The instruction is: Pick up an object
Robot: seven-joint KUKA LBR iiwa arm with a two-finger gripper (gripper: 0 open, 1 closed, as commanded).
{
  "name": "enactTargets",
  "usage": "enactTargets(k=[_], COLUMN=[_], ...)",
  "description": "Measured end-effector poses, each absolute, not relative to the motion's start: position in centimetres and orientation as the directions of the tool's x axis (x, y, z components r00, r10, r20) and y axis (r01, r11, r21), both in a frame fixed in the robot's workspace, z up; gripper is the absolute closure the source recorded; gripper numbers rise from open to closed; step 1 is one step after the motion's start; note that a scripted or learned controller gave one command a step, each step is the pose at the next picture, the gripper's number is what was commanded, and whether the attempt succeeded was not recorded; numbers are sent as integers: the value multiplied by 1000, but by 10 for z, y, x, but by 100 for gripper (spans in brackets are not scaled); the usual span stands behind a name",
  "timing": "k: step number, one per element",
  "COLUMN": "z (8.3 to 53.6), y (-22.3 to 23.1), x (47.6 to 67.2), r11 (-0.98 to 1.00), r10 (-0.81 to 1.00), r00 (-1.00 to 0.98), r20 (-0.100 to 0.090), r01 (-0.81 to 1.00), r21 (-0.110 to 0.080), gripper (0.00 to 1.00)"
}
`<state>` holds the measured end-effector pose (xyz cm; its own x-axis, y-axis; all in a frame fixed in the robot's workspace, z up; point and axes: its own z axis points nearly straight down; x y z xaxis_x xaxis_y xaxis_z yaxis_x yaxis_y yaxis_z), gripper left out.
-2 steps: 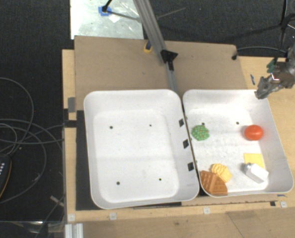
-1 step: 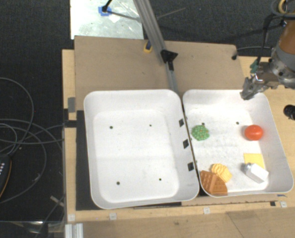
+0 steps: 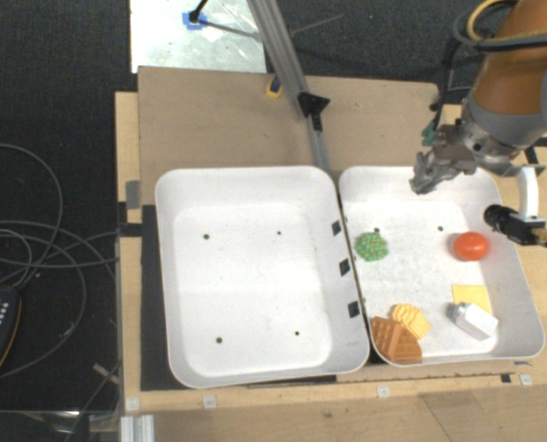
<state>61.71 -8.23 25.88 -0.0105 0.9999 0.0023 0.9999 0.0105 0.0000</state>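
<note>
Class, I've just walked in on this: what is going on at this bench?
A grey robot arm's claw hangs over the far edge of the right white bin, with nothing between its fingers. In that bin lie a green bumpy ball, a red tomato, a yellow block, a small white box and two waffle-like pieces.

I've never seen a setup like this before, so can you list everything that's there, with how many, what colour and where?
Bins: two, white, side by side on the bench.
Green bumpy item: one, right bin, left middle.
Red round item: one, right bin, right side.
Yellow flat square: one, right bin, near right.
Small white block: one, touching the yellow square's near edge.
Orange and yellow waffle-like pieces: two, right bin's near edge.
Cables: black, floor at left.
Arm: one, grey and orange, upper right.
Gripper: one, grey, over the right bin's far edge.
</note>
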Motion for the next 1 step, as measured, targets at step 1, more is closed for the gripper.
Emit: enactTargets(k=[1], z=[242], y=[-32], x=[604], r11=[10], r10=[1000], r00=[-10], r20=[2], r01=[1000], r21=[-1], gripper=[100])
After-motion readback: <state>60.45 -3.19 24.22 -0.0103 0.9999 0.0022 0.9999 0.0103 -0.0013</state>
